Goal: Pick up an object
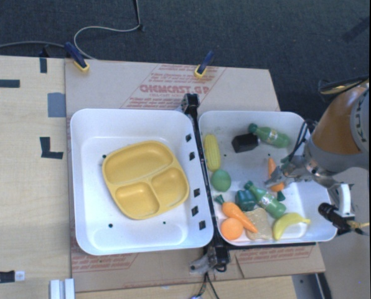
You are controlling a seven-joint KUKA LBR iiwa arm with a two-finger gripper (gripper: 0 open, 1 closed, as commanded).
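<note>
Orange ball [231, 228], carrot [238, 215] and banana [289, 223] along near edge of right bin [297, 120]. Gripper [282, 174] low over right bin's right part, fingers hard to make out, cannot tell how far open; nothing seen between them. Small orange piece [271, 165] just left of gripper, teal toy [246, 198] and green bottle [269, 202] just below-left. Second bottle [269, 135] and black block [244, 143] toward far side. Corn [212, 152] and green ball [221, 180] along bin's left wall. Yellow divided plate [145, 179] in left bin [86, 167].
</note>
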